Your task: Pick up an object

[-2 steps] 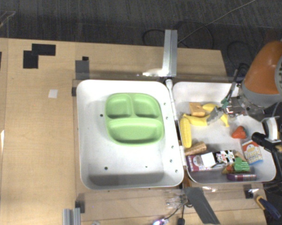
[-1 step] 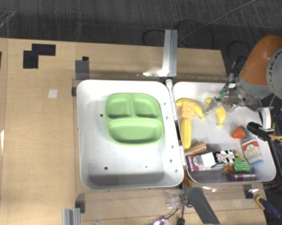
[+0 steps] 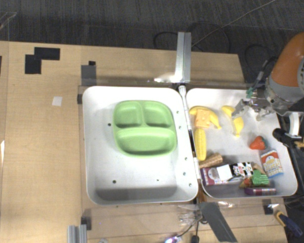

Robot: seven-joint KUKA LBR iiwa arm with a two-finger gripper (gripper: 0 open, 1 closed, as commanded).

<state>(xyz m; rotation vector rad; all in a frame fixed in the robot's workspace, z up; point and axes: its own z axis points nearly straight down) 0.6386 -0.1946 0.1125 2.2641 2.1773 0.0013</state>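
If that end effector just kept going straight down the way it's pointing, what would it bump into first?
Most likely the yellow banana, which lies just beside and below the end effector in the right bin. Depth is hard to judge from this slanted view, so it might instead land on bare bin floor next to the banana.

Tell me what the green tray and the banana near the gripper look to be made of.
Green tray: likely moulded plastic, matte, uniform colour with soft rounded compartment edges. Banana: probably toy plastic, with even bright yellow colour and a smooth, faintly glossy skin; too small to be sure.

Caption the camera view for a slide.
Gripper open above a banana in the right bin; green tray in the left.
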